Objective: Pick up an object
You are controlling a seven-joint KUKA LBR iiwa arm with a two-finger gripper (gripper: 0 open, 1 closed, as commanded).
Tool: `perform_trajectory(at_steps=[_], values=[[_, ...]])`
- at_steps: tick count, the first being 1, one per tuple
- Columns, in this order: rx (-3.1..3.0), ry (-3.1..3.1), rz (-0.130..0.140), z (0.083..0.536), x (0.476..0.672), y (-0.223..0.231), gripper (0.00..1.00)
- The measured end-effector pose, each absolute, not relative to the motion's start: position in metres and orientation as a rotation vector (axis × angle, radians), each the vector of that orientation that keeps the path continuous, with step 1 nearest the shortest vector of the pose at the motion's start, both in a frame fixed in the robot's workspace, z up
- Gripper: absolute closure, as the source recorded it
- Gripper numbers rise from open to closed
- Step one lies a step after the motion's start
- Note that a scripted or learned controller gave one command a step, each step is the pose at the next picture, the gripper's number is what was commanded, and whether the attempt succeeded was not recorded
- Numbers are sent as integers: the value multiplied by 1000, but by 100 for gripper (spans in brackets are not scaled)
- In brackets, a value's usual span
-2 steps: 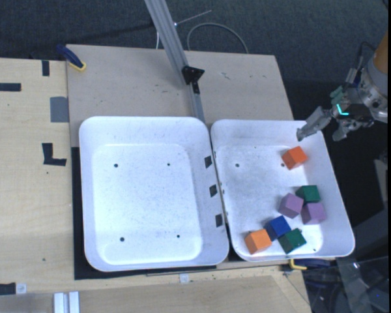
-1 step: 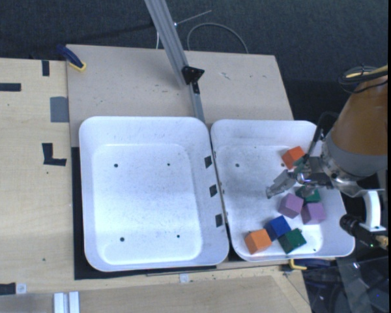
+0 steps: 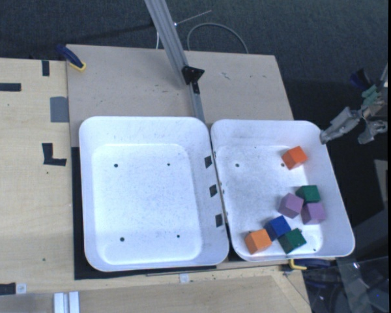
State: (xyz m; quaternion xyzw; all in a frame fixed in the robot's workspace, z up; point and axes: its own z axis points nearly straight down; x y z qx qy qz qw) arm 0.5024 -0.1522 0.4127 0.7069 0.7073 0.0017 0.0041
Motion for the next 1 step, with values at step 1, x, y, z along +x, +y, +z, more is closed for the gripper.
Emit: perform_trajectory(at_steps=[1], values=[[2210, 2230, 6, 455, 530, -67, 0]])
